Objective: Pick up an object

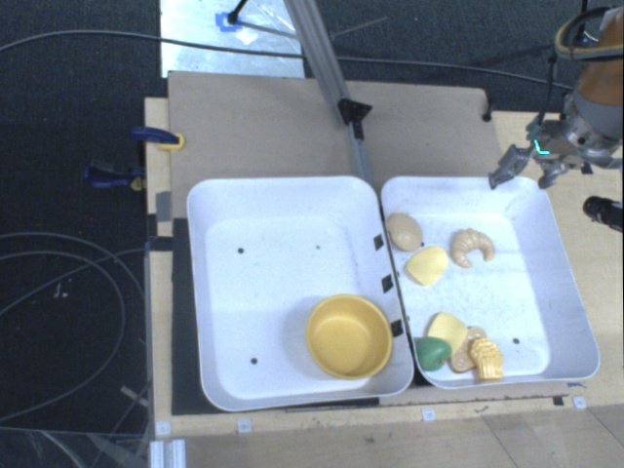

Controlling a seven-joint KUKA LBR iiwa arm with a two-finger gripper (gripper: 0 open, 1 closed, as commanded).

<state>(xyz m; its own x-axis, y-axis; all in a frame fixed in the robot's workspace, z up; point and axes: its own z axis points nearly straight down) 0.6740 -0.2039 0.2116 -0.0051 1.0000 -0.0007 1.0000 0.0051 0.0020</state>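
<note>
My gripper (527, 171) hangs over the far right corner of the right bin (561, 261), fingers spread open with nothing between them. Below it in that bin lie a tan croissant (472, 246), a beige bread roll (404, 230) and a pale yellow wedge (427, 265). Near the bin's front sit another yellow piece (448, 329), a green piece (433, 352), a small brown item (465, 356) and a yellow corn-like piece (487, 358), packed close together. A yellow bowl (349, 335) stands upright in the left bin (253, 261).
A grey pole (322, 52) slants across the bench from the top to the seam between the bins. Blue and yellow clamps (146, 139) grip the bench's left edge. Cables lie on the dark floor at left.
</note>
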